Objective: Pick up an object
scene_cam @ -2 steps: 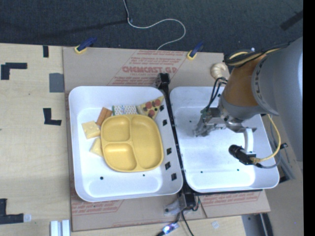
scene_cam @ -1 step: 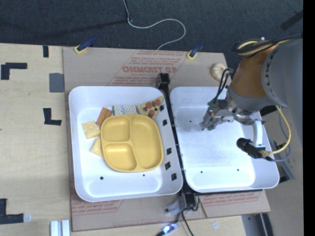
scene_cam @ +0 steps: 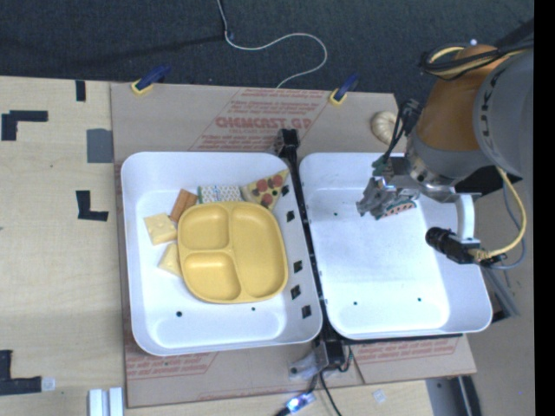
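Observation:
My gripper (scene_cam: 378, 203) hangs over the upper right part of the right bin (scene_cam: 390, 310), under the grey arm with its orange band. A small white and red piece (scene_cam: 404, 206) sits right by the fingers; whether it is held I cannot tell. In the left bin (scene_cam: 143, 319) lies a yellow divided plate (scene_cam: 232, 251). Around the plate are a pizza slice (scene_cam: 269, 188), a patterned flat piece (scene_cam: 218, 194), a brown cracker (scene_cam: 183, 204) and pale yellow cheese-like pieces (scene_cam: 160, 229).
A black divider with clips (scene_cam: 299, 232) runs between the two bins. The bins rest on cardboard (scene_cam: 251, 115) held by blue and yellow clamps. A white cable (scene_cam: 277, 46) loops at the back. A black cylinder (scene_cam: 449, 244) juts from the arm over the right bin.

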Controlling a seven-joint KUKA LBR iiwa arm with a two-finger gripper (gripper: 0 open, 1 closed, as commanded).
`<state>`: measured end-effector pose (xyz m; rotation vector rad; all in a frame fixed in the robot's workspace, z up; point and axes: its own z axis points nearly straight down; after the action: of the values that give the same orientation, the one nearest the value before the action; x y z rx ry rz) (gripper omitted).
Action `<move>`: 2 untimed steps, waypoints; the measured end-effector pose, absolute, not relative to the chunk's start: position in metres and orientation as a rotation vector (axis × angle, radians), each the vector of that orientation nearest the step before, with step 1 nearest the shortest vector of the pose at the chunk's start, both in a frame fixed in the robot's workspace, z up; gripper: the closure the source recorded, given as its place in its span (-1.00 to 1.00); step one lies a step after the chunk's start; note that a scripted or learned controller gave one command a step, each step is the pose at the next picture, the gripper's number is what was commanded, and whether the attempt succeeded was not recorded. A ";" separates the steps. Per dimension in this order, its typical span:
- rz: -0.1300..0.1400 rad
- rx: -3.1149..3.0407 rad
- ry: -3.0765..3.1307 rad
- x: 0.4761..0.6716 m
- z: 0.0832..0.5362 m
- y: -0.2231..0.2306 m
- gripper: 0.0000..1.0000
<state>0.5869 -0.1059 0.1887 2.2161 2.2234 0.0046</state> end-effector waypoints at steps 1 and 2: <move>0.003 2.217 2.223 0.588 0.227 -0.105 1.00; 0.003 2.214 2.229 0.618 0.235 -0.057 1.00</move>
<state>0.6180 -0.0572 0.2354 2.2144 2.2292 0.0029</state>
